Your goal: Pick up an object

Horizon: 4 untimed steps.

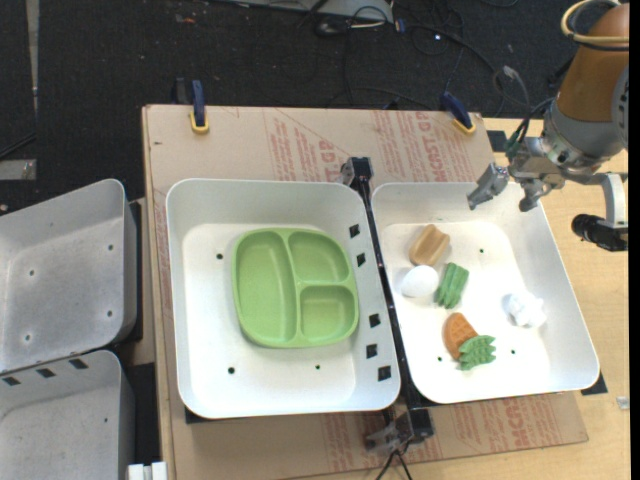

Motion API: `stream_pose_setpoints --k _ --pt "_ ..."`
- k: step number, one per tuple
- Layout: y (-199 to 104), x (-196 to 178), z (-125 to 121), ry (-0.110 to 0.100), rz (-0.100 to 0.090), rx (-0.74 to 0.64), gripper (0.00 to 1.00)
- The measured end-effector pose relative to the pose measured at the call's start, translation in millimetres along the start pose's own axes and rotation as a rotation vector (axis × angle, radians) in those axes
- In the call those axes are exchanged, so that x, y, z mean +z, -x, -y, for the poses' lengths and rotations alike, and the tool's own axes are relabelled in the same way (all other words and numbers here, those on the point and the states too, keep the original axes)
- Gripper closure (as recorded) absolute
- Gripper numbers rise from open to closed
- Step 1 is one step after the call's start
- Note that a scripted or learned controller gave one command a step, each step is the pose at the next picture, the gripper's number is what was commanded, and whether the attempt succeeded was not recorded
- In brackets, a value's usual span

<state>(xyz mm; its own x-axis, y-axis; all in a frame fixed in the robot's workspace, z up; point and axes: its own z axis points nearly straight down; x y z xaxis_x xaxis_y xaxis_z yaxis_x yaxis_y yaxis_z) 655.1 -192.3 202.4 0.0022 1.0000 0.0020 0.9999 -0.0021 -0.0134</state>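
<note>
Open, empty two-finger gripper [508,190] hangs upper right, over the right white bin [570,298]. Orange toy carrot w/ green leafy top [468,340] lies w/ leaves pointing lower right.

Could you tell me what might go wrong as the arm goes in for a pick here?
1. The white ball, tan block and green piece crowd together, so the gripper may nudge a neighbour or close on two things.
2. The gripper hovers at the right bin's far rim and could clip it descending.
</note>
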Motion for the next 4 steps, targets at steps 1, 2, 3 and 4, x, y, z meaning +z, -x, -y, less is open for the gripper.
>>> stream_pose_setpoints --k 1,2,3,4 --pt "-1 -10 -3 0.014 0.003 -0.003 0.00" --pt "-6 33 0 0.012 0.003 -0.004 0.00" --pt "-9 96 -2 0.012 0.003 -0.006 0.00" --pt "-9 109 -3 0.017 0.004 -0.006 0.00"
